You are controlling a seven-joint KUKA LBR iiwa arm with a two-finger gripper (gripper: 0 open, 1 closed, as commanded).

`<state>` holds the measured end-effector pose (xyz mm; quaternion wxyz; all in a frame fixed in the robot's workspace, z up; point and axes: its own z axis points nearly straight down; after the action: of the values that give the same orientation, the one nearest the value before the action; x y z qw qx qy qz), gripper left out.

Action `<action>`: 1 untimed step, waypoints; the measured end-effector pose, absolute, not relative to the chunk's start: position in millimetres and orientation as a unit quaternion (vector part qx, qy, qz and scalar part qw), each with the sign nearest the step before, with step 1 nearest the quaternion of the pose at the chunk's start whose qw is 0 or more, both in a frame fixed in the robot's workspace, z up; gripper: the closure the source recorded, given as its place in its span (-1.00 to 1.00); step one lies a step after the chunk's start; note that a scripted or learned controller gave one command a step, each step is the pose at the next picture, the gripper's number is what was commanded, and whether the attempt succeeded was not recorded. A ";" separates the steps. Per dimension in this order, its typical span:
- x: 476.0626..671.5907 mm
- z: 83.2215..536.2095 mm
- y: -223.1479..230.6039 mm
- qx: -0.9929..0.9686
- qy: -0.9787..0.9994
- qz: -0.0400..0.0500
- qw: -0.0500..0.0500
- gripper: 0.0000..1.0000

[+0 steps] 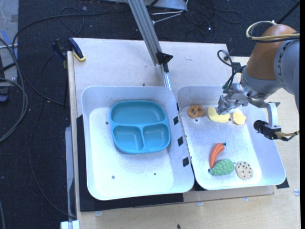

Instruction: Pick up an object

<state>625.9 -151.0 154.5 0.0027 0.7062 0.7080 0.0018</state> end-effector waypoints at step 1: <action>633.0 217.6 -150.0 0.706 0.708 0.002 0.004 1.00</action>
<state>633.0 -150.0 217.6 0.0039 0.7060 0.7082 0.0023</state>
